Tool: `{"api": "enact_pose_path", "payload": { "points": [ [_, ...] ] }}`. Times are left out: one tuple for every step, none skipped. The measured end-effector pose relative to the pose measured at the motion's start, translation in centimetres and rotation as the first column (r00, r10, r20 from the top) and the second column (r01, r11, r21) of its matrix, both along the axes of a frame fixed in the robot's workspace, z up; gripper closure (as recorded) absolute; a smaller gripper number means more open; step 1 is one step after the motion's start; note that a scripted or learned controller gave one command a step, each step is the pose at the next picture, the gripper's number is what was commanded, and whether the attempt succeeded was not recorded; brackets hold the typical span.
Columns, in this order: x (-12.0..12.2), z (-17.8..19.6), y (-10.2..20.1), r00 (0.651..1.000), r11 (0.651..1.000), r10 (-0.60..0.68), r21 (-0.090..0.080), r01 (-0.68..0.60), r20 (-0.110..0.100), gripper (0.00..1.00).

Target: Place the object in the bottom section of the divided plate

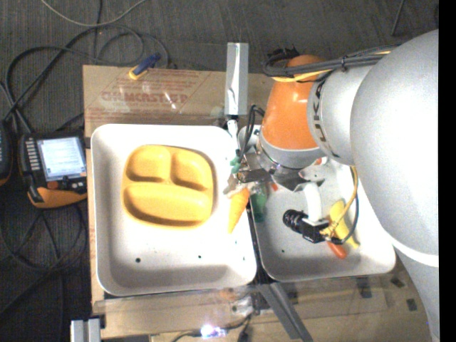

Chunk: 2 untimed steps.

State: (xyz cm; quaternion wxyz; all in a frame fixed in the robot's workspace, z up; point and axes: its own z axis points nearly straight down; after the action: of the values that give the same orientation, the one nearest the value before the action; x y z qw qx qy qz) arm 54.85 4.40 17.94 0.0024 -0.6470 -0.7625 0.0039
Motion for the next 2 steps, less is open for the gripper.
{"api": "enact_pose_path", "payload": {
  "points": [
    [-1.0,6.5,9.2,1.000,1.000,0.031,-0.003,-0.031,0.002,1.00],
    [3.7,1.6,11.5,0.984,0.984,0.176,-0.003,-0.176,0.002,1.00]
  ]
}}
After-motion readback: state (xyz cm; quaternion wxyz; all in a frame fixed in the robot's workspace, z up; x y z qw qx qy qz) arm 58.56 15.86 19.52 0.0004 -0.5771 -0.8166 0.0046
